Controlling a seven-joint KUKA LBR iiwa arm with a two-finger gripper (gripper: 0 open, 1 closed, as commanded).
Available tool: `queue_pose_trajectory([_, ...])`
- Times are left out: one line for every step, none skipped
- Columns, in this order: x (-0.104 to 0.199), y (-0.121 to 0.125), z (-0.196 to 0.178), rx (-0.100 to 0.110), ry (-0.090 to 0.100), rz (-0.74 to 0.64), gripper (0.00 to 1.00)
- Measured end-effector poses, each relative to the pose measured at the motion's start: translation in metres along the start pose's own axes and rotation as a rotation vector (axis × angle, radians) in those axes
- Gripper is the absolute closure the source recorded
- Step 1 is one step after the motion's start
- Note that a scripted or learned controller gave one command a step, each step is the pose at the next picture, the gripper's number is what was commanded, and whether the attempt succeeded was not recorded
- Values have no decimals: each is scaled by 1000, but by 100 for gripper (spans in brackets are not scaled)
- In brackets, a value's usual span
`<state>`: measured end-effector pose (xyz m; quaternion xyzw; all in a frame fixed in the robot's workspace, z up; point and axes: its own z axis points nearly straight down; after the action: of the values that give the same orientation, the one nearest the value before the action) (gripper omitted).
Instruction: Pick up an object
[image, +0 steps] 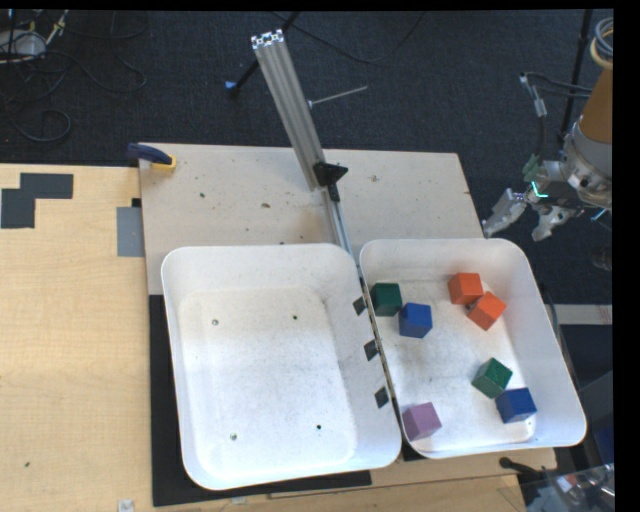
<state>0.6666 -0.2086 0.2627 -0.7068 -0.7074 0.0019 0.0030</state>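
Honestly, the claw (527, 213) hangs off the top right corner of the right bin (560, 385), holding nothing, fingers spread. The orange cubes (476, 299) touch each other, so a grab there could wedge or shove both. That bin also holds two blue, two green and a purple cube (421, 420). The left bin (180, 290) sits beside it.
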Motion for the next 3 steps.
queue_pose_trajectory([0, 1, -3, -3, -1, -4, 0])
queue_pose_trajectory([2, 0, 41, 0, 0, -4, 0])
queue_pose_trajectory([9, -2, 88, 0, 0, -5, 0])
